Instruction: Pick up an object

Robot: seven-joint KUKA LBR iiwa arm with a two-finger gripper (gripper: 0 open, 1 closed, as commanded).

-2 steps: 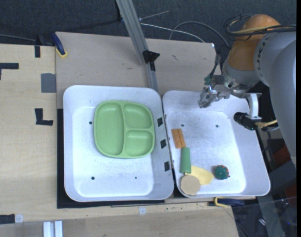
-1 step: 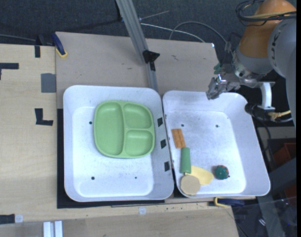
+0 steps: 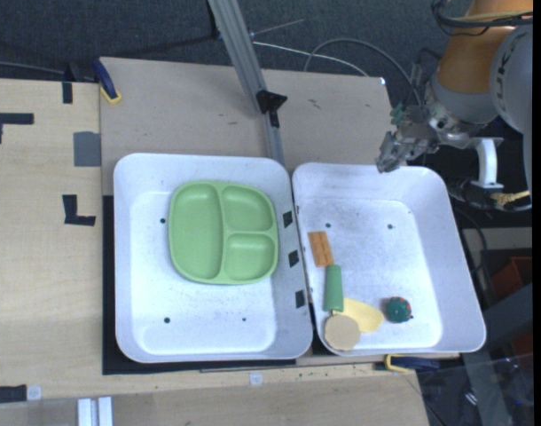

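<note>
Four small things sit in the right bin (image 3: pixel 430 204), and the green cylinder (image 3: pixel 333 287) is the clearest: it stands long-ways up and down the view, lower end touching the yellow piece (image 3: pixel 364 316). The round tan disc (image 3: pixel 342 332) overlaps that yellow piece, so its shape is partly hidden. Just above the cylinder is an orange block (image 3: pixel 320 248), and the little teal ball (image 3: pixel 396 309) is too small to read. The gripper (image 3: pixel 388 161) hovers over the bin's far rim, well apart from them, and whether it's open or closed I can't tell
</note>
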